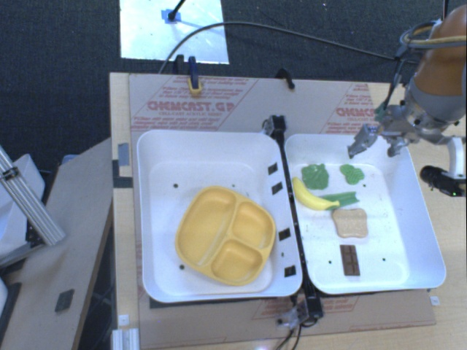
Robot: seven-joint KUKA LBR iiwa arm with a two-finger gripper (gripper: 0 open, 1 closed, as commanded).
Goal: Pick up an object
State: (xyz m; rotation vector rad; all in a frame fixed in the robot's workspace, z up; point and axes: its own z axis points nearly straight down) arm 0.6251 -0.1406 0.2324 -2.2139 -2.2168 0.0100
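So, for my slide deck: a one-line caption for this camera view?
Open claw hovers over the right bin's far edge, toy foods below; yellow tray in the left bin.

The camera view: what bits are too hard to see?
- Arm: the camera view's right edge cuts it off.
- Pincer: small and blurred above the right bin.
- Green bean: the banana covers one end.
- Yellow tray: its near rim overlaps the left bin wall, so how it rests is unclear.
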